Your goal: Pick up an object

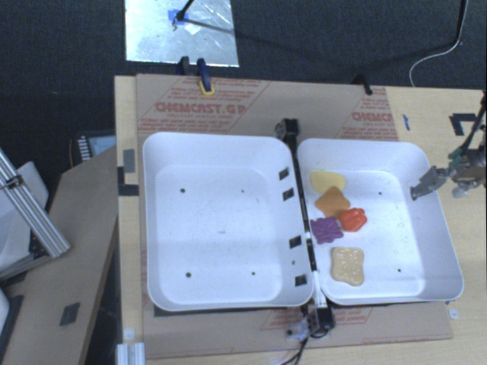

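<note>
Several small toy pieces lie in the left part of the right bin [426, 280]: a pale yellow piece [328, 180], an orange piece [332, 201], a red-orange piece [352, 219], a purple piece [326, 230] and a beige waffle-like piece [348, 265]. My gripper [424, 188] reaches in from the right edge, over the bin's right rim. It hangs well to the right of the pieces and touches none of them. Nothing shows in its grasp.
The left bin [221, 219] stands beside the right one, joined by a black hinge strip [298, 204]. Both rest on a cardboard sheet [251, 101] on the bench. A shiny metal plate [181, 21] lies at the back. Cables run at the top right.
</note>
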